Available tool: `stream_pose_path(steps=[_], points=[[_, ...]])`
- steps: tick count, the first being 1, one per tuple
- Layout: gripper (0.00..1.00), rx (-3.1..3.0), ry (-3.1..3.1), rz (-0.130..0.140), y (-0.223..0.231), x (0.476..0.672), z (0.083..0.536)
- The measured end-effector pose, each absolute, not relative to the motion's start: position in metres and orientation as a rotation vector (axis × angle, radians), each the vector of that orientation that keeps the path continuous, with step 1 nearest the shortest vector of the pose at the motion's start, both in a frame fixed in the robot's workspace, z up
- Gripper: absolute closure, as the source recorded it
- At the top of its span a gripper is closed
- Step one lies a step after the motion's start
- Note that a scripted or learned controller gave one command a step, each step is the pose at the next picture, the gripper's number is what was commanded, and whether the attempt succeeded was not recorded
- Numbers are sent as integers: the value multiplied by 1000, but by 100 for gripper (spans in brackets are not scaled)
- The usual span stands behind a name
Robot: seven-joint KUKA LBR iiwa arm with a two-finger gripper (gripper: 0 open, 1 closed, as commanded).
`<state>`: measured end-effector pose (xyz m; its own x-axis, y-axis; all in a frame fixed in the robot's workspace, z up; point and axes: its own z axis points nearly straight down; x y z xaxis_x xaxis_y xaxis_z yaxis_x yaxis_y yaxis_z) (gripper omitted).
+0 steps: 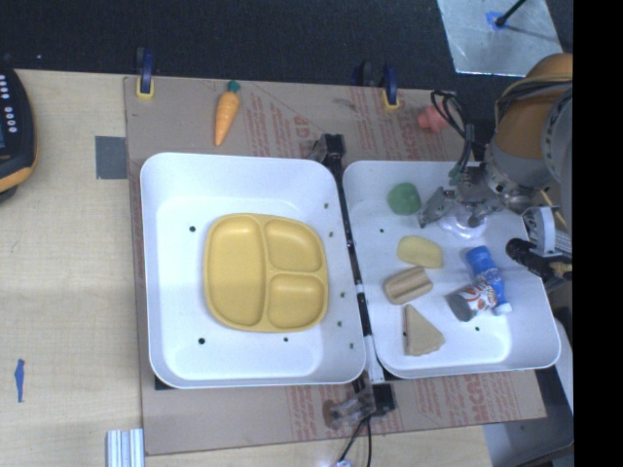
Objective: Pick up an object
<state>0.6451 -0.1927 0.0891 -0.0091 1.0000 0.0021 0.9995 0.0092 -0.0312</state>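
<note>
The right bin holds several small items: a green ball, a pale yellow lump, a tan log-shaped piece, a tan wedge and a blue and white tube with a grey end. My gripper hangs over the bin's upper middle, just right of the green ball and above the yellow lump. Nothing shows between its fingers.
The left bin carries a yellow divided plate. A toy carrot lies on the board behind the left bin, and a pink item sits behind the right bin. A black device lies at the far left edge.
</note>
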Motion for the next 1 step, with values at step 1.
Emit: stream_pose_path(steps=[1], points=[[0, -2209, -2220, 9, -121, 554, 100]])
